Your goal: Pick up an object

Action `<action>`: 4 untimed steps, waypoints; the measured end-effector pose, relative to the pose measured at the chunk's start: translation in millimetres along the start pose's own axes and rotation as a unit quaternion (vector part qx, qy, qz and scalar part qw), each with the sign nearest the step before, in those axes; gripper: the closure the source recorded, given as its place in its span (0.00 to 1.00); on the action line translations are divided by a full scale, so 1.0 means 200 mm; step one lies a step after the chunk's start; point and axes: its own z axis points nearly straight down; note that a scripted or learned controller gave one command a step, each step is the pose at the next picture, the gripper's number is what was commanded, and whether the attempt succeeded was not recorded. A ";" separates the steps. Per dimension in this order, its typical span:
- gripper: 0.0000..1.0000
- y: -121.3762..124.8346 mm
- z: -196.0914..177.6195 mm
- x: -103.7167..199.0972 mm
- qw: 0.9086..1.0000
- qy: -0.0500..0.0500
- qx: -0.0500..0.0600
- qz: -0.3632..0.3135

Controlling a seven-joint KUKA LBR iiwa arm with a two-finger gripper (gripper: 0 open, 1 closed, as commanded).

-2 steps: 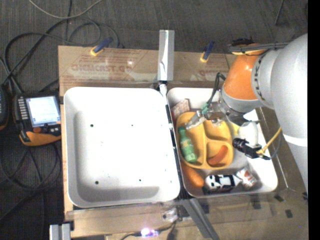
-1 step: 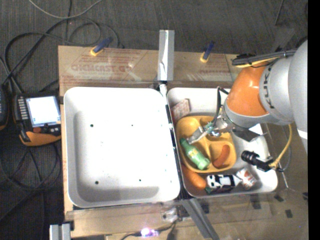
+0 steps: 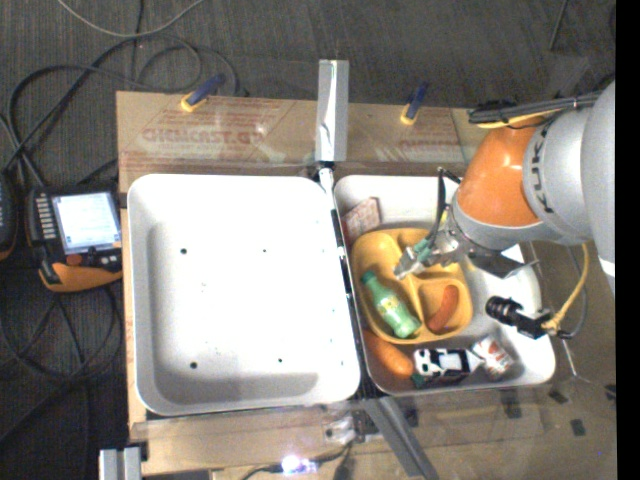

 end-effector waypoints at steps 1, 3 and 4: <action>0.00 -0.01 0.01 0.01 1.000 0.002 0.003 0.000; 1.00 0.15 0.01 -0.03 1.000 0.005 0.004 -0.028; 0.00 0.14 0.03 -0.03 1.000 0.007 0.008 -0.028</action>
